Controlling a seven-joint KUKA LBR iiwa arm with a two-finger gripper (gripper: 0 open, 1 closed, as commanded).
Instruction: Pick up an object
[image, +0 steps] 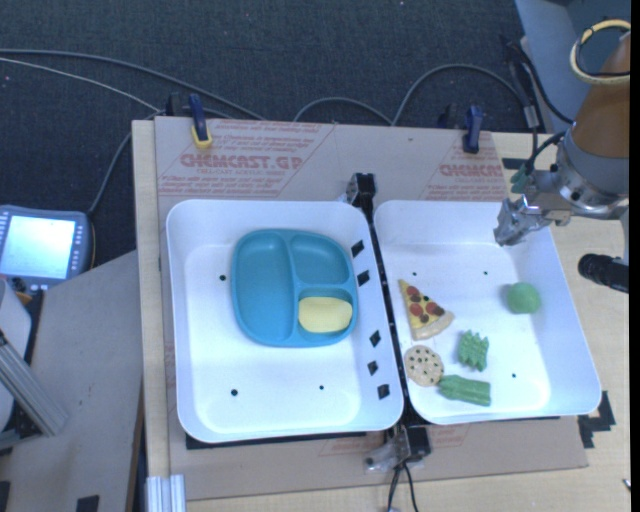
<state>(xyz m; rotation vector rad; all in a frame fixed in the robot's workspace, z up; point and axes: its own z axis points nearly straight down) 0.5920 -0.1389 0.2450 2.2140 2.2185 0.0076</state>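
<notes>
My gripper (510, 231) hangs over the far right part of the right bin (470, 222), above and apart from the objects. Nothing shows between its fingers. In the right bin lie a green ball (522, 297), a pizza slice (424, 310), a round cookie (424, 366), a small spiky green piece (473, 349) and a long green piece (465, 389). The green ball is the nearest one, a little in front of the gripper.
The left bin (200, 330) holds a blue divided plate (292, 287) with a yellow object (325, 314) in its lower right compartment. A black divider (370, 290) runs between the bins. Blue clamps (200, 128) hold the board at the back.
</notes>
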